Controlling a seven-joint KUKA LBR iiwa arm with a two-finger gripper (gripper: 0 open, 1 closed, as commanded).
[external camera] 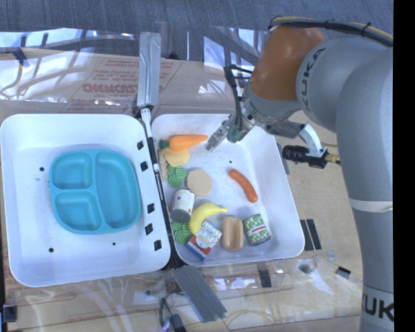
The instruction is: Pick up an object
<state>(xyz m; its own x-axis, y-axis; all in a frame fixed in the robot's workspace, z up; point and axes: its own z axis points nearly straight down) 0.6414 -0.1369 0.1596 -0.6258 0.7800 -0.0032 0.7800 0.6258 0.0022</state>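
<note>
The right bin [280, 178] holds toy food: an orange carrot [187, 142] at its top left, a sausage [243, 185] in the middle right, a tan round cookie [199, 182], a yellow banana [205, 214], a bread roll [232, 232], a green can [256, 229], a white can [183, 203] and a small carton [207, 236]. My gripper [218, 138] hangs over the bin's upper part, its tips just right of the carrot's thick end. Nothing shows between the fingers.
The left bin [21, 185] holds a blue divided tray [95, 189]. A metal divider bar [149, 75] runs up between the bins. My grey arm with its orange band [283, 61] fills the upper right. A yellow piece [176, 158] and green leafy pieces [178, 176] lie along the right bin's left wall.
</note>
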